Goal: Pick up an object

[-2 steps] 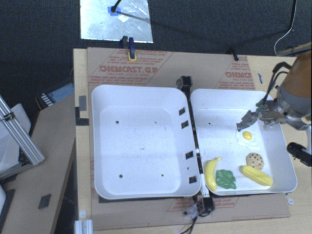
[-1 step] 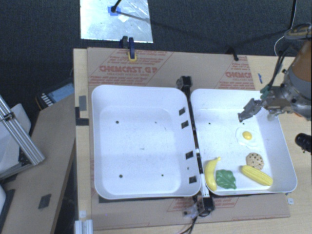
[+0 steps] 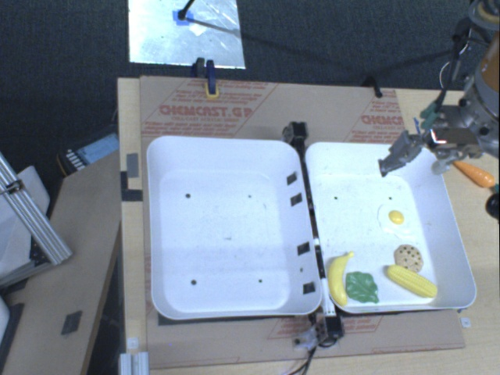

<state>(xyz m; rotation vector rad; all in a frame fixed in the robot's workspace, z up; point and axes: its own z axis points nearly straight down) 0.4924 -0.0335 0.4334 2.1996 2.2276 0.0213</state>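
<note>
In the right bin, several toy foods lie near the front: a yellow banana, a green leafy piece, a corn cob, a round cookie and a fried egg. My gripper hangs above the bin's back right part, well above and behind the egg. Its fingers are spread open with nothing between them.
The left bin lies beside the right one, with a black hinge strip between them. An orange carrot-like piece rests by the right bin's right rim, under the arm. A metal sheet lies behind the bench.
</note>
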